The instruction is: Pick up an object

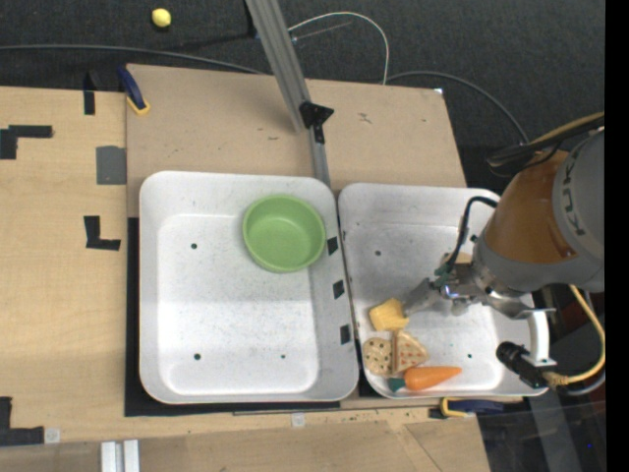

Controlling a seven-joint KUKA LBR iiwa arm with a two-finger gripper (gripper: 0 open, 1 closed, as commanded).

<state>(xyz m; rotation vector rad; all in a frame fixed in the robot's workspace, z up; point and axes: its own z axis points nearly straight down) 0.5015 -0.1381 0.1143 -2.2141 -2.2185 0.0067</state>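
Note:
In the right bin [413, 209], near its front left corner, lie a yellow block [388, 315], two tan cracker-like pieces [391, 352] and an orange carrot [432, 377]. My gripper [425, 296] reaches in low over the right bin from the right. Its tip is just right of and slightly above the yellow block, close to it; whether they touch is unclear. A green bowl [284, 232] sits upright in the left bin [197, 293], near that bin's back right corner.
The grey arm with its orange band [536, 219] covers the right bin's right side. A slanted metal pole [285, 57] rises behind the bins. A small yellow ball [161, 17] lies on the dark floor at the far back left.

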